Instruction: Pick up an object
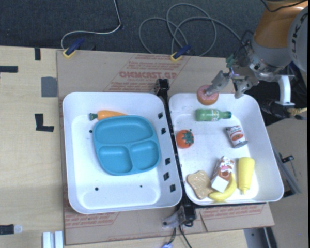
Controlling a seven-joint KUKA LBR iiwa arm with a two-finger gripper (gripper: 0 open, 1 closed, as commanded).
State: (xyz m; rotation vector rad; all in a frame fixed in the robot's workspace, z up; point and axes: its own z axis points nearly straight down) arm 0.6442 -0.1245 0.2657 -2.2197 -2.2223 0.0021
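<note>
— Two white bins sat side by side on the worktop [31, 138]; how many things lay in each?

— The left bin [75, 190] held two: one blue divided plate [126, 143] and one carrot [111, 114]. The right bin [263, 133] held seven — one tomato [185, 138], green bottle [212, 115], small can [236, 136], toast slice [198, 184], carton [223, 173], banana [223, 193], yellow bottle [245, 173].

— And the tool?

— The tool [226, 86] hung spread open over the far rim, one finger touching a round pink item [206, 95].

My arm reaches in from the upper right, orange band above the wrist, wrist angled down and leftward. I see the end effector [226, 84] with its two fingers spread apart, nothing between them.
</note>
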